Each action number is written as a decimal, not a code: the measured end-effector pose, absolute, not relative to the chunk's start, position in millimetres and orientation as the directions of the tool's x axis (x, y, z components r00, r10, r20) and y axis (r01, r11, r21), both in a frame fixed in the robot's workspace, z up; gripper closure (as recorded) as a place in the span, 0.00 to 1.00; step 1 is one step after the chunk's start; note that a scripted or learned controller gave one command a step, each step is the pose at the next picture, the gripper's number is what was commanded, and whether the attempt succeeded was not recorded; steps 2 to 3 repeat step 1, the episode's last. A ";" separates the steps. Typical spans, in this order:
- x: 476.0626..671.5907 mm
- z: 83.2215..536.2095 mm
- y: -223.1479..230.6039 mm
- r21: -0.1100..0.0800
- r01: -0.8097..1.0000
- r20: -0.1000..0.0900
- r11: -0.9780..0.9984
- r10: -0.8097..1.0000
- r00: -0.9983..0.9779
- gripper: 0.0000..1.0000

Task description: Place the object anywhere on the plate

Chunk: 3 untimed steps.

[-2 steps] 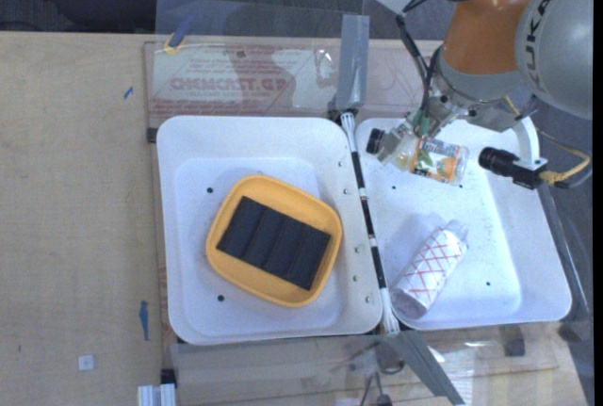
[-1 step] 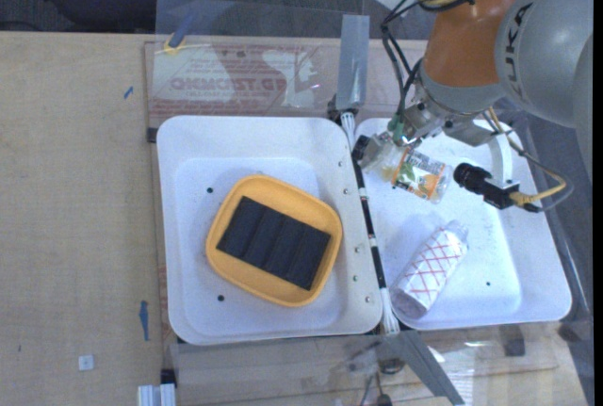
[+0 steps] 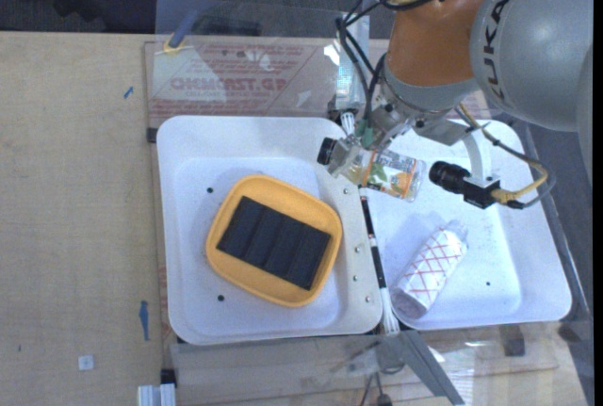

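Camera view is showing the gripper (image 3: 363,153) hovering just right of the yellow plate (image 3: 274,239), over the ridge between the bins; how its jaws are standing I cannot tell. A clear packet (image 3: 394,175) is sitting right beside it. A checked paper cup (image 3: 430,267) is lying farther right of the plate.

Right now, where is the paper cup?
The cup lies on its side in the right bin, toward its front, with the divider between the bins on its left and the gripper farther back.
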<state>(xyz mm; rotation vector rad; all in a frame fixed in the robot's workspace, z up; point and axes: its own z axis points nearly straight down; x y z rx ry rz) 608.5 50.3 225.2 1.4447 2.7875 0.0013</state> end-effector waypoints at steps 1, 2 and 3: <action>609.5 235.1 50.0 0.004 0.817 -0.003 0.576 0.817 -0.576 1.00; 609.5 235.1 50.0 0.004 0.817 -0.003 0.576 0.817 -0.576 1.00; 609.5 235.1 50.0 0.004 0.817 -0.003 0.576 0.817 -0.576 1.00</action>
